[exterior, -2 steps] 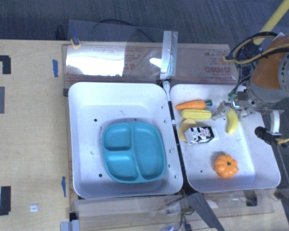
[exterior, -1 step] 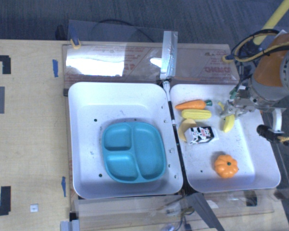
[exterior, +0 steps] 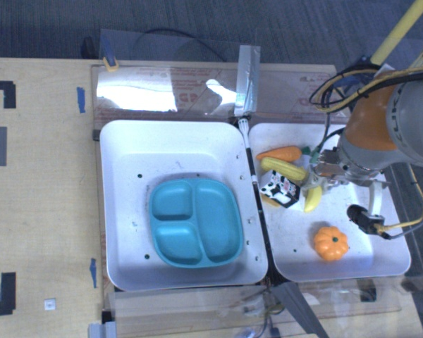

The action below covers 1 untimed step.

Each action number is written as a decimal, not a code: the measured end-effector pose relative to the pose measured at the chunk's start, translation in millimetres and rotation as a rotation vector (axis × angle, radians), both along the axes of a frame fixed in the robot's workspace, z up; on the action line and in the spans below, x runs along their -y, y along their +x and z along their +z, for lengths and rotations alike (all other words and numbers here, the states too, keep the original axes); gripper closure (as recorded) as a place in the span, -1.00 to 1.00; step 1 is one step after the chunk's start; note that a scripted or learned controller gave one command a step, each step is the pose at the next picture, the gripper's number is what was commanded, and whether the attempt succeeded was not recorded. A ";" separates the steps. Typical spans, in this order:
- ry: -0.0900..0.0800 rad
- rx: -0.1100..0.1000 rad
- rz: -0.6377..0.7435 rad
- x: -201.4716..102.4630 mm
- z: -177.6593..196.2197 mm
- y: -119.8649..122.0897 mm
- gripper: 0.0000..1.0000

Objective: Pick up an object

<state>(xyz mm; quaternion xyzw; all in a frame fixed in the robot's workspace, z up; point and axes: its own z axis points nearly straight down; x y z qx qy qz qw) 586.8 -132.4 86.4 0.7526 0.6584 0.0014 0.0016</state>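
Wood bench [exterior: 35,210] w/ two white bins side by side. Left bin [exterior: 120,146] has a blue tray [exterior: 195,222] w/ 3 parts. Right bin [exterior: 391,255] has the toys: carrot [exterior: 282,153], corn [exterior: 283,169], black & white toy [exterior: 280,189], banana [exterior: 313,198], all bunched by the left wall; little pumpkin [exterior: 330,243] sits apart. Arm comes in from the right, bent down over the bin, gripper [exterior: 323,169] just beside the corn & banana. Can't tell if it's open or shut.

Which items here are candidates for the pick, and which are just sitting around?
Candidates, right bin: carrot, banana, cow toy, pumpkin, with the gripper beside them.

Sitting around: blue tray in the left bin, blue tape.
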 end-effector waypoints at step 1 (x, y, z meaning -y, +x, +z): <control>-0.002 0.008 -0.036 4.9 121.7 -8.3 1.00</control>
